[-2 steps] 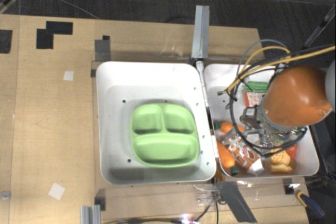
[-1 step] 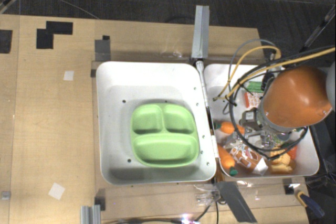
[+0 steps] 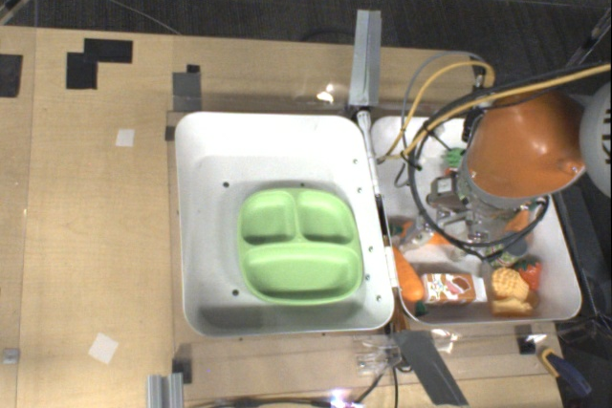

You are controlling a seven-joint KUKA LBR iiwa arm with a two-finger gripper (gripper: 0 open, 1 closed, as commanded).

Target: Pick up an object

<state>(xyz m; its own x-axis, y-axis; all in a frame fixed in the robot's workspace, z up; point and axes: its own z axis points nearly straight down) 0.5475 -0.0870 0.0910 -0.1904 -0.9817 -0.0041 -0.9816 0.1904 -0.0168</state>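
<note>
The arm's orange wrist band [image 3: 524, 146] hangs over the right bin [image 3: 564, 301], and the gripper [image 3: 470, 226] reaches down below it among cables, near the bin's middle. Around it lie small toy foods: an orange carrot-like piece [image 3: 408, 277] by the bin's left wall, a brown and white packet [image 3: 449, 289] near the front, a yellow waffle-like piece [image 3: 509, 285] and a red piece [image 3: 531, 274] at the front right. The wrist hides whatever is directly under the gripper.
The left bin [image 3: 206, 205] holds a green divided plate [image 3: 300, 245]. A grey metal post [image 3: 365, 57] stands behind the divider between the bins. Yellow and black cables [image 3: 430, 100] loop over the right bin's back.
</note>
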